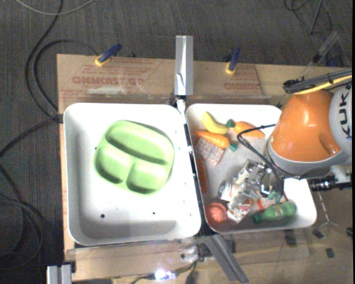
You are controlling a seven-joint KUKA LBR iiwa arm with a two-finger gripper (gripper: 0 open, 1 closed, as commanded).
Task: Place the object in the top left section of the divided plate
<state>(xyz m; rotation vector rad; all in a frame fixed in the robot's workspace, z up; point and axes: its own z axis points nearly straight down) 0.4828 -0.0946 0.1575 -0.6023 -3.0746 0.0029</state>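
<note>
Orange-banded arm (305, 135) looming at right, hiding part of right bin (296, 218); gripper (251, 188) low among toys — banana (213, 123), carrot (212, 139), green bottle (275, 213) — grip state unreadable. Green divided plate (135, 157) in left bin (83, 206), center-left.

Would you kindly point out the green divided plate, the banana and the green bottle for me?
green divided plate (134, 157), camera view, on the ridge between its sections.
banana (213, 123), camera view, on its curved middle.
green bottle (275, 212), camera view, on its body.

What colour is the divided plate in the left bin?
Light green, seen in the camera view: the divided plate.
</note>
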